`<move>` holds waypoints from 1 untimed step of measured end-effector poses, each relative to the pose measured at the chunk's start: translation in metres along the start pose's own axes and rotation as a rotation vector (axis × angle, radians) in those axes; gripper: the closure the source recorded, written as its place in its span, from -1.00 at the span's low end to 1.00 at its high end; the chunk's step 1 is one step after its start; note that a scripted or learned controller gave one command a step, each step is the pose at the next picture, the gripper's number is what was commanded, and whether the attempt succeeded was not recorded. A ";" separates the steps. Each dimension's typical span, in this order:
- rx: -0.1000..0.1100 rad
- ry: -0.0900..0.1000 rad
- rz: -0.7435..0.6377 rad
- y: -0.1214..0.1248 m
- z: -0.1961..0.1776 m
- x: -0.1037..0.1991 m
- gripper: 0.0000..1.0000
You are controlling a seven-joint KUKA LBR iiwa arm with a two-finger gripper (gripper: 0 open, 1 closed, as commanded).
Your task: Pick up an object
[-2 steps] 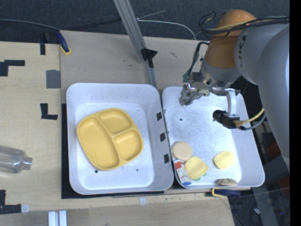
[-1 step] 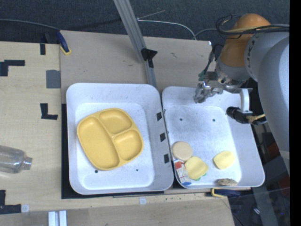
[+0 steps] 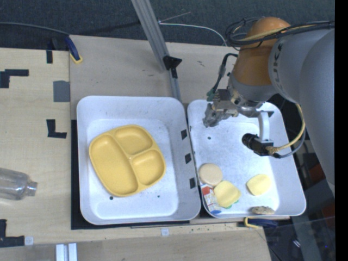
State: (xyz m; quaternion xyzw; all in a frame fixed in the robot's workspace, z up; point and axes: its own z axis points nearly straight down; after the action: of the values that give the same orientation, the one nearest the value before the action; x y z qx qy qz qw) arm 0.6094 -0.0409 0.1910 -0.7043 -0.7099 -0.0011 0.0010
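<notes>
Right now the gripper (image 3: 211,118), whose state I cannot tell, hangs over the right bin's (image 3: 288,162) upper left, with the toy foods (image 3: 227,192) lying toward the frame's lower right.

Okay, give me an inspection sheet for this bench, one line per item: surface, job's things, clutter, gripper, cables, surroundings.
Surface: wooden bench bearing two white bins side by side, left bin and right bin.
Job's things: in the right bin's near end, a round beige piece, two yellow pieces, a small printed packet and a brownish bit.
Clutter: yellow divided plate in the left bin; clear plastic bottle lying on the bench at left.
Gripper: gripper over the right bin's far left corner, apart from the pieces; nothing seen between the fingers.
Cables: black and yellow cables along the arm.
Surroundings: metal pole, dark floor.
</notes>
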 end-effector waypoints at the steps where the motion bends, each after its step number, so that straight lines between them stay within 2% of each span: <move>1: 0.000 -0.004 0.009 0.021 0.003 -0.046 1.00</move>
State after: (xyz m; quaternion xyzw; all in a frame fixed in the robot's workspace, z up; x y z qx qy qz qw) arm 0.6309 -0.0864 0.1882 -0.7074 -0.7068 0.0002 -0.0005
